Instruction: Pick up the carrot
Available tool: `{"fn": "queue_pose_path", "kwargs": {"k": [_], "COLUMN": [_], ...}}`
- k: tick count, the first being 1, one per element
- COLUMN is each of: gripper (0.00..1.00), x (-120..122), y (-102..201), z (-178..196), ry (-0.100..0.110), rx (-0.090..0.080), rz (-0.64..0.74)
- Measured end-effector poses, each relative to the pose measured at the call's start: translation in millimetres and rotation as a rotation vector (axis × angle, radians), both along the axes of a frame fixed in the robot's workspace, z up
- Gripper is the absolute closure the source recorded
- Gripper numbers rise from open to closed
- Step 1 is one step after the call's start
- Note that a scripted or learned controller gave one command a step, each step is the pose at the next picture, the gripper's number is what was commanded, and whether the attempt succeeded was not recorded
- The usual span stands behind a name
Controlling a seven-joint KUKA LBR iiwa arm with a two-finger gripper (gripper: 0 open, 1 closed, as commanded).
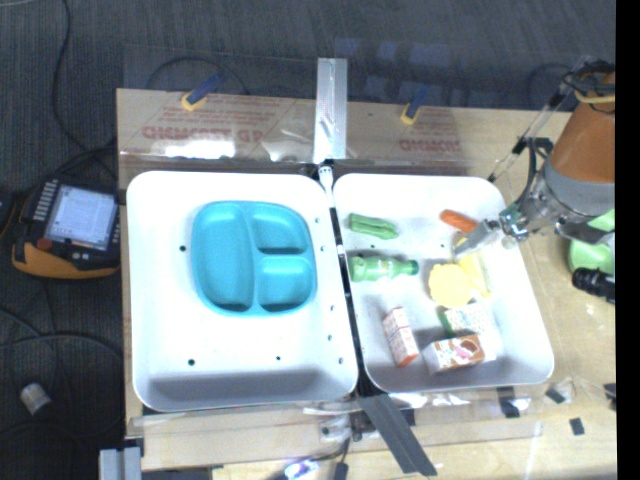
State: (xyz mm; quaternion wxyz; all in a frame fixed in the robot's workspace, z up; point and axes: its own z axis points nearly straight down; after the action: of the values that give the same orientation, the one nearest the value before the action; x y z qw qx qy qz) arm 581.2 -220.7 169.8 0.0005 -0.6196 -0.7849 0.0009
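Bench (570, 368) bears 2 white bins (160, 368) (side by side).

Around my pale wooden bench (560, 408) lay dark grey carpet (60, 368), crossed by black cables (40, 28), with an orange-edged handheld screen (70, 230) resting on the floor to its left.

The left bin (150, 368) carries a blue divided tray (255, 255) near its middle. In the right bin (530, 353), a green pod-shaped toy (372, 227) lies toward the far left corner, with a green bottle (380, 267) on its side just nearer. A yellow round piece (452, 284) sits right of centre. Two small cartons (401, 335) (456, 352) lie by the near edge, a pale packet (468, 318) between them and the yellow piece. A handheld screen unit (68, 228) rests on the carpet, left of the bench
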Motion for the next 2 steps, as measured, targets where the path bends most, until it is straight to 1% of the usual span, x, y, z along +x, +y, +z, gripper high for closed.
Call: {"fn": "queue_pose_path", "kwargs": {"k": [1, 2], "gripper": [0.0, 1.0], "x": [6.2, 6.9], "y": [17.0, 17.7], "z": [-14.0, -7.0], "ry": [0.001, 0.002], "rx": [-0.001, 0.002], "rz": [0.192, 0.192]}}
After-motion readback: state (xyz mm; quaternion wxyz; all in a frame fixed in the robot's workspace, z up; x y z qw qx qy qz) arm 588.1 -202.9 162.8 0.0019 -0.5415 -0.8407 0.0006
